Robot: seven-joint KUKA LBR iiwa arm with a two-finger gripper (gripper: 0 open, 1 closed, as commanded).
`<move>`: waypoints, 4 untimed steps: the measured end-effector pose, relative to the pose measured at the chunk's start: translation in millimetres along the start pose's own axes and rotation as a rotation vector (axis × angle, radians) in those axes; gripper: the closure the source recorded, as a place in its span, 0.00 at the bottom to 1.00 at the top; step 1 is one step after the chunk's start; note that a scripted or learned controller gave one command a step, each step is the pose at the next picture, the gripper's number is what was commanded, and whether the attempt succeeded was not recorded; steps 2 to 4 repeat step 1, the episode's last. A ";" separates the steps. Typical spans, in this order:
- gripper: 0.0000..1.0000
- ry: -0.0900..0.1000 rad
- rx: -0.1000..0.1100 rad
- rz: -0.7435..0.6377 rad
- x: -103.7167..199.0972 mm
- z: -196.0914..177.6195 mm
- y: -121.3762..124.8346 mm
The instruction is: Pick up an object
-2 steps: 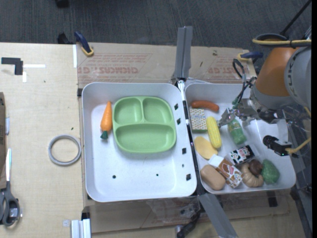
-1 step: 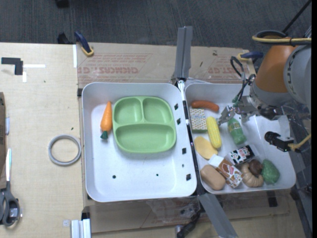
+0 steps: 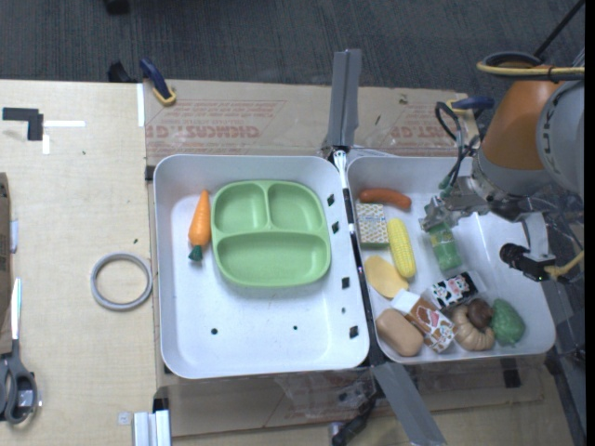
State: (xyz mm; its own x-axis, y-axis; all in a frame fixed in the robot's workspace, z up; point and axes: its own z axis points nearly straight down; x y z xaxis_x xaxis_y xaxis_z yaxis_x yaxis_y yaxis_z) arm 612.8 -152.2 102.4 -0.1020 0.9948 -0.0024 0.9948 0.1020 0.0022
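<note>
The arm reaches in from the right, its orange band above the right bin (image 3: pixel 539 249), and the claw (image 3: pixel 444 214) hangs low over that bin's upper middle, just above a green translucent packet (image 3: pixel 444 249). Whether the claw is released or clenched cannot be told from this slanted look, and nothing is seen between its tips.

The right bin is crowded: a red sausage (image 3: pixel 385 196) near the top edge, a checkered waffle piece (image 3: pixel 372 224) below it, a corn cob (image 3: pixel 401 247) beside that, a pale yellow slice (image 3: pixel 385 275), a bread roll (image 3: pixel 399 333) at the bottom, a cow-patterned carton (image 3: pixel 453 291), a croissant (image 3: pixel 474 327) and a green leafy piece (image 3: pixel 508 322) toward the lower right corner.

The left bin (image 3: pixel 251 342) holds a green divided tray (image 3: pixel 271 232) with a carrot (image 3: pixel 199 223) just beside its left edge.

On the surface (image 3: pixel 65 203) to the left lie a roll of tape (image 3: pixel 121 280) and scissors (image 3: pixel 17 379)
</note>
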 end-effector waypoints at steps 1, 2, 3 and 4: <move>1.00 0.001 0.001 -0.121 77.0 -117.8 35.3; 1.00 0.001 0.001 -0.121 77.0 -117.8 35.3; 1.00 0.001 0.001 -0.121 77.0 -117.8 35.3; 1.00 0.001 0.001 -0.121 77.0 -117.8 35.3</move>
